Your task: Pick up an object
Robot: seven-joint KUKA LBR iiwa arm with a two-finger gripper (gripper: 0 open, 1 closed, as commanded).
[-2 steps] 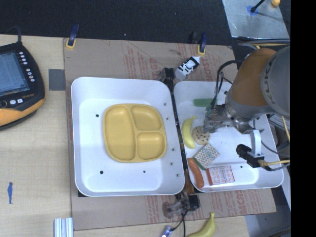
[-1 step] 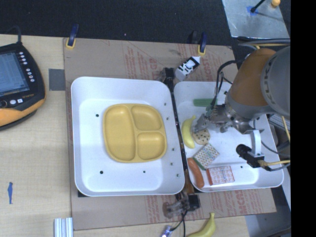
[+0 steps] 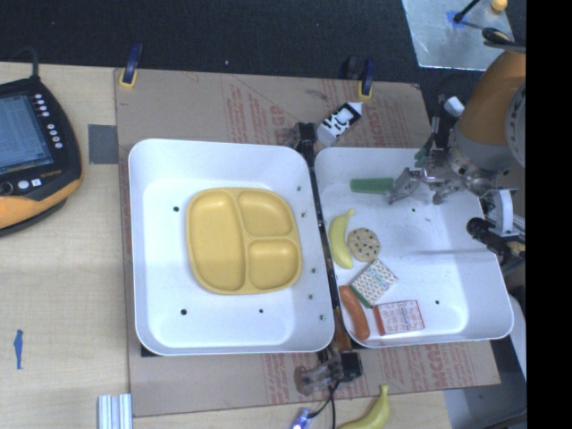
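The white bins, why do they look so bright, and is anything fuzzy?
In the camera view, overhead light bounces off the glossy left white bin, leaving soft shine around the yellow divided plate; the right white bin shows a grey shadow streak under the gripper, which looks slightly fuzzy; the yellow banana is sharp.

Divided tray [image 3: 243, 239] in left bin [image 3: 152, 164]

No legible text, labels or numbers anywhere.
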